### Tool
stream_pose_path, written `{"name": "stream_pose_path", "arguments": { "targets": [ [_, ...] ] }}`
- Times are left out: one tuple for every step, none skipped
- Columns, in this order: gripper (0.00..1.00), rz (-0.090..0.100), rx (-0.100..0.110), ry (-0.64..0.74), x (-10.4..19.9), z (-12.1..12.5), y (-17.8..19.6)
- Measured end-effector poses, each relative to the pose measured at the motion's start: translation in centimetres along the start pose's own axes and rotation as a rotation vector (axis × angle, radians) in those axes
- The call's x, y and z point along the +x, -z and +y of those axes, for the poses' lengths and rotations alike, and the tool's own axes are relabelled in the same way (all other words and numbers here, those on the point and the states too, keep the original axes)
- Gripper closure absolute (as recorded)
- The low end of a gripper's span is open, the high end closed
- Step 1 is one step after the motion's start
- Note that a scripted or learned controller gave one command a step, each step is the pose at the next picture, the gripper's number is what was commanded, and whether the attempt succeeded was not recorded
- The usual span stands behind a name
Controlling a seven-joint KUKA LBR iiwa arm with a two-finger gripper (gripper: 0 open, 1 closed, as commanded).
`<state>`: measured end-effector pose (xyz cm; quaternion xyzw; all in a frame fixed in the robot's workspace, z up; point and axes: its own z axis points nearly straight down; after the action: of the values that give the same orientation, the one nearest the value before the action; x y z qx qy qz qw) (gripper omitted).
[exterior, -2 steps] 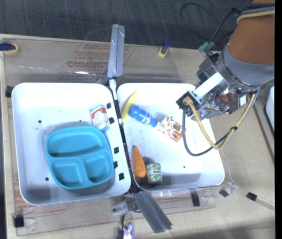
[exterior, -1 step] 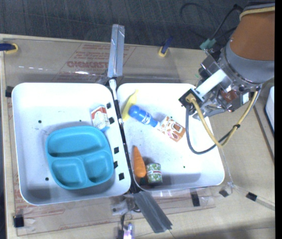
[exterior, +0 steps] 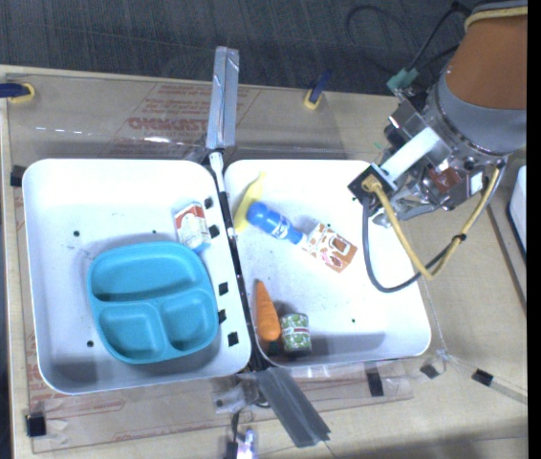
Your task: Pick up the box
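The gripper (exterior: 378,197) hangs over the right bin's (exterior: 400,328) far edge. The bins sit on a tan bench (exterior: 347,127). The box (exterior: 330,247) lies flat in the right bin, its long side slanting.

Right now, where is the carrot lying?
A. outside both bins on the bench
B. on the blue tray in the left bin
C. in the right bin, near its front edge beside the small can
C. The carrot lies in the right bin, next to the small can near the front wall.
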<state>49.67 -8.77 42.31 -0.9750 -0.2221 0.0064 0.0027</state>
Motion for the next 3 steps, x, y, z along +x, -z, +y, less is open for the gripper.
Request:
{"name": "stream_pose_path", "arguments": {
  "targets": [
    [1.0, 0.01, -0.007, -0.226, 3.4, -0.2, 1.9],
    [1.0, 0.008, -0.008, -0.221, 3.5, -0.2, 3.0],
    [1.0, 0.011, -0.007, -0.241, 7.4, -8.4, 2.0]
  ]
}}
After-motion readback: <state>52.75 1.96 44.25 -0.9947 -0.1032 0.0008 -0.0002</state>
